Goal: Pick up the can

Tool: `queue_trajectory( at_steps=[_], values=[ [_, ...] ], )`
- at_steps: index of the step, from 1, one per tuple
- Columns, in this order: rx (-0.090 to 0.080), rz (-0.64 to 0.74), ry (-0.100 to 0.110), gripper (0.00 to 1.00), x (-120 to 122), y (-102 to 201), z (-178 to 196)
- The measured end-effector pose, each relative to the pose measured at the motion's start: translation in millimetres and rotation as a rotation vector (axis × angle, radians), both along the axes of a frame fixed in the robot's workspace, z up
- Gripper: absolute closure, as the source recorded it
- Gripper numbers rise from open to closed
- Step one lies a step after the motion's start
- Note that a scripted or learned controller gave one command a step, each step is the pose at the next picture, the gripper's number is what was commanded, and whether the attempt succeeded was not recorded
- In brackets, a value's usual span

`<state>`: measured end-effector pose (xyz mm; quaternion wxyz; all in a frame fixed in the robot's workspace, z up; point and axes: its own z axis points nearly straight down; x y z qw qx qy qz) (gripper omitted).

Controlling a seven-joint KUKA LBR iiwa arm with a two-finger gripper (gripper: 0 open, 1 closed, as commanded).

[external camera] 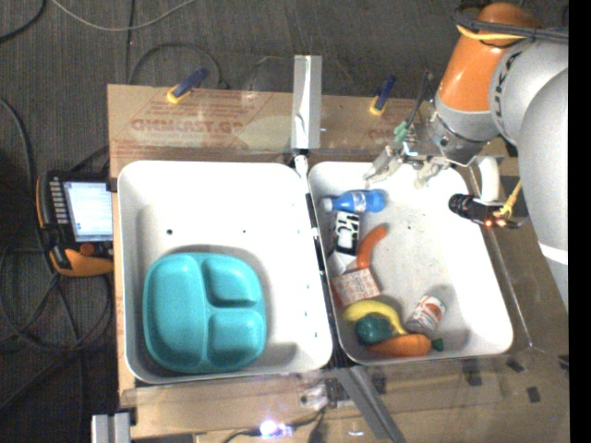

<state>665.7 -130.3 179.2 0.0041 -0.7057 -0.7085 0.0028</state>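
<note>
The gripper (406,162) hangs spread and empty over the upper edge of the right bin (499,289), just right of a blue bottle (358,201). The can (427,313) lies at lower right, beside a banana (377,315) and carrot (401,345). The left bin (185,187) holds a teal tray (205,312).

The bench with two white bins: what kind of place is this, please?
Probably a robot lab: a grey and orange arm, a handheld control pendant beside the bench, loose cables on carpet.
</note>
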Motion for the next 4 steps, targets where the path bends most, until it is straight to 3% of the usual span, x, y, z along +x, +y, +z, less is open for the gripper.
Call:
queue_trajectory(
  at_steps=[1,2,3,4],
  values=[
    [0.002,0.287,-0.001,0.0,-80,-77,-57],
    [0.004,0.275,-0.004,0.0,-74,-74,-13],
    [0.003,0.03,-0.002,0.0,-126,-76,-84],
    [-0.004,0.017,-0.03,0.0,-174,-73,-89]
  ],
)
